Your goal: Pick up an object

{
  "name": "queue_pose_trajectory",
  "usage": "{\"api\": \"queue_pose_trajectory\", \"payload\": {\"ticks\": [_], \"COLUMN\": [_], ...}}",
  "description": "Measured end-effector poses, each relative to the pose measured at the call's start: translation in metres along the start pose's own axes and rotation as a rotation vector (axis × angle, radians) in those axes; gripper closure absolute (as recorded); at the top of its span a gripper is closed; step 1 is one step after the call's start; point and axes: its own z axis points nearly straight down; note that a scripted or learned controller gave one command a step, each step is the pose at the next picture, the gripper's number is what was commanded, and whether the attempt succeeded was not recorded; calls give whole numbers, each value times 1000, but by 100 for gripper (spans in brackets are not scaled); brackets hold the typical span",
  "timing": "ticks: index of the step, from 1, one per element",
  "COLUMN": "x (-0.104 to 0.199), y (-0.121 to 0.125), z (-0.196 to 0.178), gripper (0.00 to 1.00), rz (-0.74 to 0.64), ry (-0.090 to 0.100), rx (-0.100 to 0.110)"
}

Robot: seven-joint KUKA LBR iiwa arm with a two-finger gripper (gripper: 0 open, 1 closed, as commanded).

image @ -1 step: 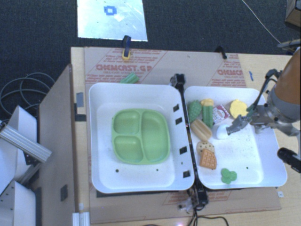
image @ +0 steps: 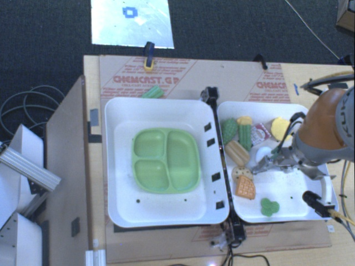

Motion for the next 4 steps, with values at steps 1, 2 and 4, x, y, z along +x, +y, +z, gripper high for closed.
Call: {"api": "queue_pose_trajectory", "payload": {"ticks": [1, 2, 4], "x": [-52, -16, -25], "y": [42, 102, 138], "z": [-7, -6, -18], "gripper": [0, 0, 100], "rz": [1, -11, -9], "ry": [-4, 2, 3], "rx": [-7, 2, 8]}}
